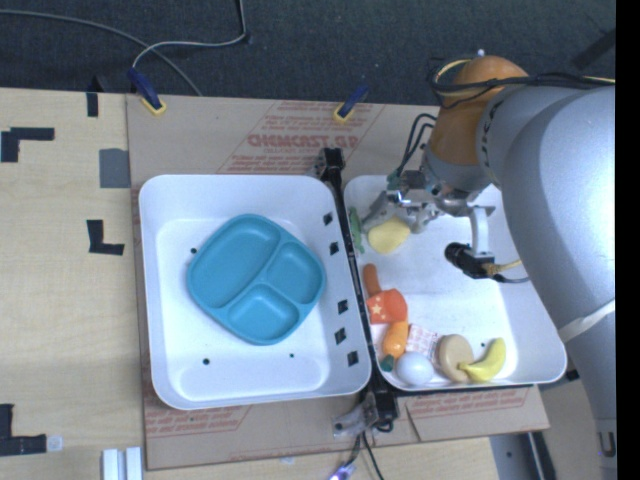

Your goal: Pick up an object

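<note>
My gripper (405, 218) hangs over the far left part of the right bin (520, 313), under the orange band of the arm. A pale yellow, lemon-like object (388, 236) lies right at the gripper's tip, touching or nearly touching it; I cannot see whether it is gripped. Along the right bin's left wall lie a small orange piece (370, 277), a red-orange item (386, 306) and an orange one (396, 340). At its near edge sit a white egg shape (413, 370), a tan round object (452, 353) and a yellow banana (486, 360).
The left bin (165, 218) holds a blue divided plate (258, 278). A green sliver (355, 230) rests against the wall between the bins. The grey arm covers the right bin's far right side. A black cable fitting (466, 259) juts out beside the gripper.
</note>
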Action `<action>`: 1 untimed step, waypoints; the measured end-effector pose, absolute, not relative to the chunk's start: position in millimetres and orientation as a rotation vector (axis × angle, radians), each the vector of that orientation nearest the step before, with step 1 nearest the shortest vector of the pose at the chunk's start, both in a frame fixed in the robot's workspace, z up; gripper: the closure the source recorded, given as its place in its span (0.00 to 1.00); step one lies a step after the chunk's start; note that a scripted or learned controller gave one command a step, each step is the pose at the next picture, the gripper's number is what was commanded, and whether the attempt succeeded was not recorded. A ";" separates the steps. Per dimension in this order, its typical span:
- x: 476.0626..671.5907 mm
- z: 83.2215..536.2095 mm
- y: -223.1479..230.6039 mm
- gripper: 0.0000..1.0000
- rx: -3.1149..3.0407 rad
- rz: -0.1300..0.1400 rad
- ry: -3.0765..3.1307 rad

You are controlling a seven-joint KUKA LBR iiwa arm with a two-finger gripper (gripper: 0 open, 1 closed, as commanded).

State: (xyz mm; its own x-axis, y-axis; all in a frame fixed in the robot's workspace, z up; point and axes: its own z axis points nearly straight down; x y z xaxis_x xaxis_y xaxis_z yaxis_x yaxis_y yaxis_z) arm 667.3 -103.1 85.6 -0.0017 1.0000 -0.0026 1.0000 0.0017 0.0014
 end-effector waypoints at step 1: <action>668.5 85.4 -94.7 0.00 2.218 -0.003 2.220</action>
